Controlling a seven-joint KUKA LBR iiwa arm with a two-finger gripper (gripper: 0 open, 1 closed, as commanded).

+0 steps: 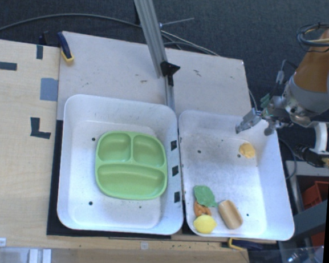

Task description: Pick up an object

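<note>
My hand (257,122) hangs over the far right corner of the right bin (274,183), its two fingers seeming slightly parted and pointing down and to the left, with nothing between them; the nearest thing to take is the small yellow lump (246,150), which lies alone on the bin floor just below and a little nearer the camera than my fingertips. To do this well I judge I should come straight down over that lump, centre it between the fingers and spread them wider than it before I touch the floor, since a rounded piece will likely roll away if one finger reaches it first; the bin wall is close on the right, so I would keep the fingers turned clear of it. The other candidates sit bunched at the near edge: a green leaf-like piece (204,194), an orange piece (202,209) partly under it, a yellow ball (204,224) and a tan bread roll (230,214), touching or nearly so and harder to single out. The left bin (71,148) carries a green divided plate (131,165). My fingertips are small and blurred, so their exact gap is uncertain; my arm is cut off at the right edge, and what the yellow lump is I cannot make out.
</note>
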